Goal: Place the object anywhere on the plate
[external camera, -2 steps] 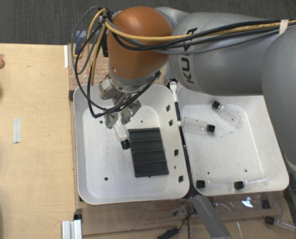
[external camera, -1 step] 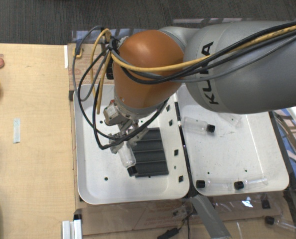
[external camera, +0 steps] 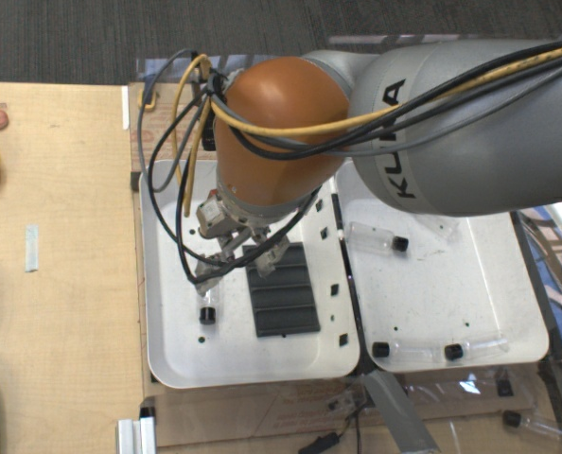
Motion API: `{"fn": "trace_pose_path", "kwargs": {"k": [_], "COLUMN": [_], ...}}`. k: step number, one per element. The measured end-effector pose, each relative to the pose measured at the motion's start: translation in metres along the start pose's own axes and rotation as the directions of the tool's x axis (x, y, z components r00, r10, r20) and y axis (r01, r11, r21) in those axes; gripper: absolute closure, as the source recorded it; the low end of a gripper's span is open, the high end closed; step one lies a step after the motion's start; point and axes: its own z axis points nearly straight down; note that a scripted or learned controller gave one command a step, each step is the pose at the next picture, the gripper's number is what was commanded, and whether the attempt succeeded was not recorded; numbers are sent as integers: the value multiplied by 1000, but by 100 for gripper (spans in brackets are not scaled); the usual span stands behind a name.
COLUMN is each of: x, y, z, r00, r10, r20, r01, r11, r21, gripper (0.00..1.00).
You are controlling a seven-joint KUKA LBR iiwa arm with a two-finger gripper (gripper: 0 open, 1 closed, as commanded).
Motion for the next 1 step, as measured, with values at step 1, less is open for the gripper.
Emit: {"fn": "trace_pose_path", "kwargs": {"k": [1], "x": [14], "y": [-48], "z": [81], "r00": [904], "r10": [428], "r20": [0], "r01": [-428], "r11": [904], "r21": [2], "gripper": [0]}}
